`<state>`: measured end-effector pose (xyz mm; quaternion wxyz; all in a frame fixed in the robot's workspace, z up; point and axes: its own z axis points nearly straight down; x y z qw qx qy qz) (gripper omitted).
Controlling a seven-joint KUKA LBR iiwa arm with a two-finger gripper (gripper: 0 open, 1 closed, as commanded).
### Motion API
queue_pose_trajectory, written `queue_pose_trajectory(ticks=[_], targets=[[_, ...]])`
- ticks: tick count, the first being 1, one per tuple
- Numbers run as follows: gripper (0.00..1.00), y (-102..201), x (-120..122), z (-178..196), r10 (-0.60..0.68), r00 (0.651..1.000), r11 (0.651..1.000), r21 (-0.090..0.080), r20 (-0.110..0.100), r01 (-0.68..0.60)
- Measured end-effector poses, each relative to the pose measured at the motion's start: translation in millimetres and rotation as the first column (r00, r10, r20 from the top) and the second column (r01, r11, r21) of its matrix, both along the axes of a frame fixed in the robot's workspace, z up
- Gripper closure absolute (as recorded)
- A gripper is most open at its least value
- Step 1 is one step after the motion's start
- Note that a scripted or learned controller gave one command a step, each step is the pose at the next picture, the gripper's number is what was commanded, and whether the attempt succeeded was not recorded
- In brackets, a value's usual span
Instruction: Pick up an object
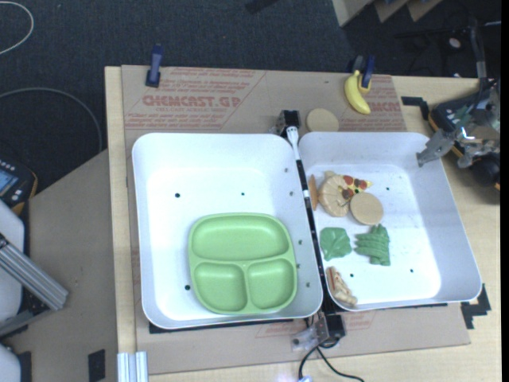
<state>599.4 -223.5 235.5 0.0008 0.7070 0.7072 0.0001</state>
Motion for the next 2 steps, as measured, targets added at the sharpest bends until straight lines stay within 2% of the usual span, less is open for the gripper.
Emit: queue_pose_trajectory(ticks=[1, 2], targets=[[0.0, 33, -72, 86, 0.001, 1.0, 1.0, 0.0, 0.003, -0.001], [0.0, 92, -121, 185, 0.007, 1.0, 1.0, 0.0, 0.011, -0.007]])
